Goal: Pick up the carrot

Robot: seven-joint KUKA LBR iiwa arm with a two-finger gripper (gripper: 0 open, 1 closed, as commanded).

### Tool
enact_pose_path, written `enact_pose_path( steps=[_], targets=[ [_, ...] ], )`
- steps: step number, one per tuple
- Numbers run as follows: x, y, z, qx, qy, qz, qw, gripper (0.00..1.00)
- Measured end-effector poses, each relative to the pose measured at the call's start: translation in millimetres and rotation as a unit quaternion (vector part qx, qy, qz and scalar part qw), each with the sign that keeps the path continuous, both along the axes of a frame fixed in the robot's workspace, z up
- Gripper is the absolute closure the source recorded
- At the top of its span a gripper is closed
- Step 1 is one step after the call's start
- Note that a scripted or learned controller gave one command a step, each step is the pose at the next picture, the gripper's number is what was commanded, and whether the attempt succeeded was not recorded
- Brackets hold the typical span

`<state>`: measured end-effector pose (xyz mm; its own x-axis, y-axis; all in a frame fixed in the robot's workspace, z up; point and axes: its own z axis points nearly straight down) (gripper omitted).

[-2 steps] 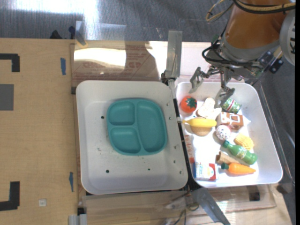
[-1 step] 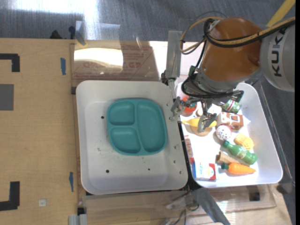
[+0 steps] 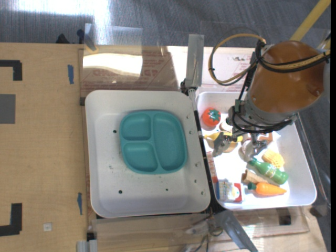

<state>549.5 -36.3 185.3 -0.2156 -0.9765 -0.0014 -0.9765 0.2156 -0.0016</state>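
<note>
Carrot [image 3: 270, 189]: near front edge of right bin [image 3: 307, 180], beside green bottle [image 3: 268, 171].
Gripper [image 3: 237, 142]: above bin's middle; opening cannot be made out.
Handling: likely light, rigid, smooth plastic; grasp across thick middle.

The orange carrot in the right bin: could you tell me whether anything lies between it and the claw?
Yes. A green bottle-shaped toy lies between the claw and the orange carrot, close above the carrot.
</note>
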Motion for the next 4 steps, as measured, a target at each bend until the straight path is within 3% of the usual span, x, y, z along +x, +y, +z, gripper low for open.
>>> enact_pose_path(
  steps=[1, 2, 3, 4],
  targets=[
    [-18.4, -70.0, 74.0, -0.0008, -0.005, -0.07, 0.9975, 0.0],
    [-70.4, -74.4, -5.2, 0.0013, 0.003, -0.101, 0.9949, 0.0],
    [-67.6, -99.9, -89.4, 0.0006, -0.003, -0.123, 0.9923, 0.0],
    [-66.2, -107.3, -95.6, 0.0017, -0.005, -0.108, 0.9941, 0.0]
  ],
)
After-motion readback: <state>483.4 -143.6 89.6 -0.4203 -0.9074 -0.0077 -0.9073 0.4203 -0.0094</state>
